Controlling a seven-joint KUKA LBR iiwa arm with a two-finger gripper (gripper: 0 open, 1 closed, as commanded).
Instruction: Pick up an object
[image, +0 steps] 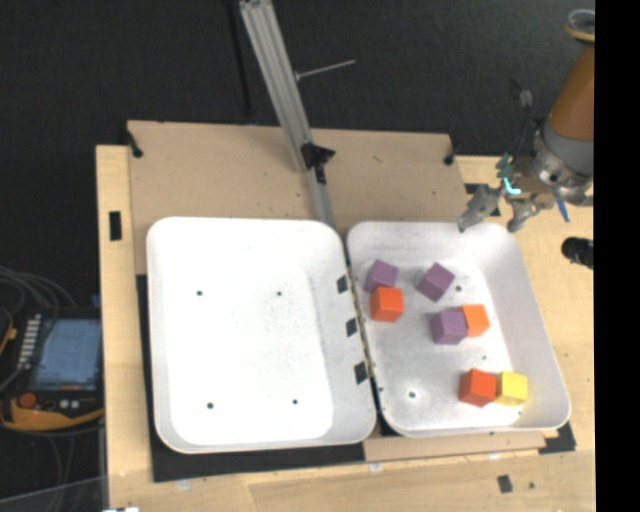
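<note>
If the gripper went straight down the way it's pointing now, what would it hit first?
Most likely the far rim of the right bin. The gripper hangs open above that top right corner, away from the blocks. Depth is hard to judge from this slanted view, so it may land just inside.

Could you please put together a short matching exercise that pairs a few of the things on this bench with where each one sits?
Things:
1. yellow cube
2. gripper
3. left bin
4. orange cube beside a purple cube at the divider

Places:
A. above the right bin's far rim
B. near corner of the right bin, touching an orange cube
C. left part of the right bin
D. left of the divider

Pairs: 1-B, 2-A, 3-D, 4-C
</note>
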